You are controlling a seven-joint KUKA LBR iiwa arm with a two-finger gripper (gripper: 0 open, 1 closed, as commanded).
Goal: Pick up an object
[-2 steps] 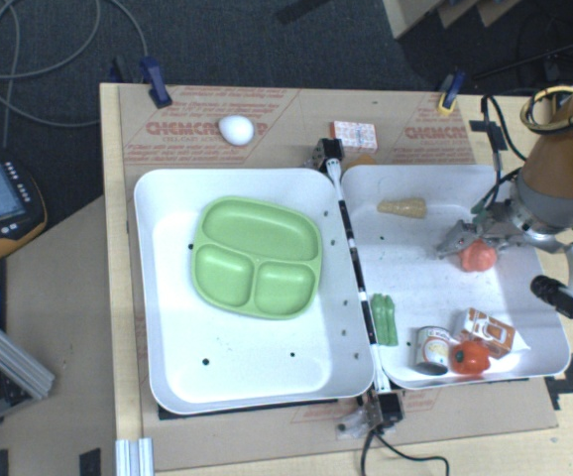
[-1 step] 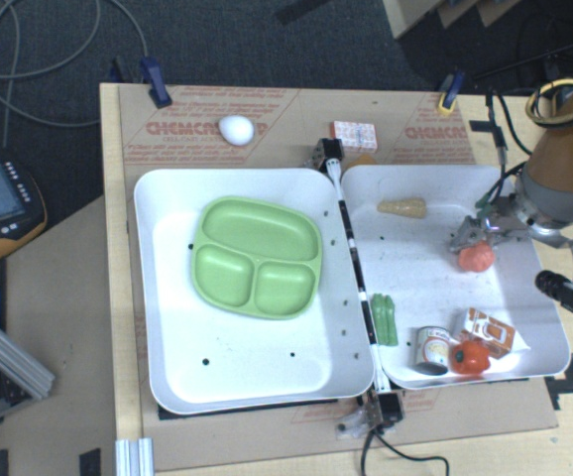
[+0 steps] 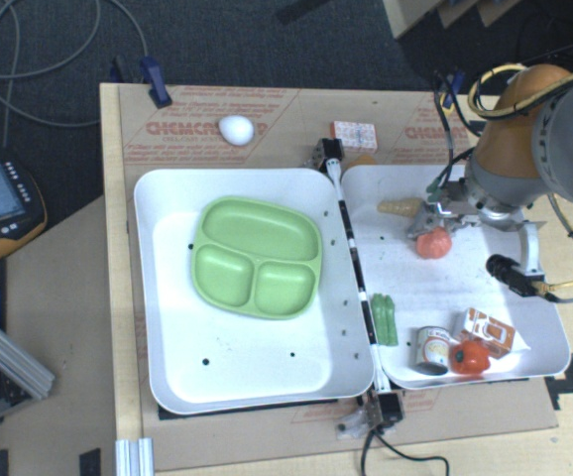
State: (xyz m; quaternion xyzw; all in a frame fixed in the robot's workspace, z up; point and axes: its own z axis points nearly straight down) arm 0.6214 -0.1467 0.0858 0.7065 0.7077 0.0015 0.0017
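Pink object point(image 3: 433, 243) in right bin point(image 3: 554, 340) | tool point(image 3: 443, 216) just above it | grip state unclear

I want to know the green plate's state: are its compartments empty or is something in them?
Empty. The green divided plate lies flat in the left bin, and all three compartments show bare green.

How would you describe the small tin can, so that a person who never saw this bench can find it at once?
Look in the right bin, at its near edge. The tin can lies there beside a red tomato-like item and an orange and white packet. It is the only metallic, cylindrical object among them.
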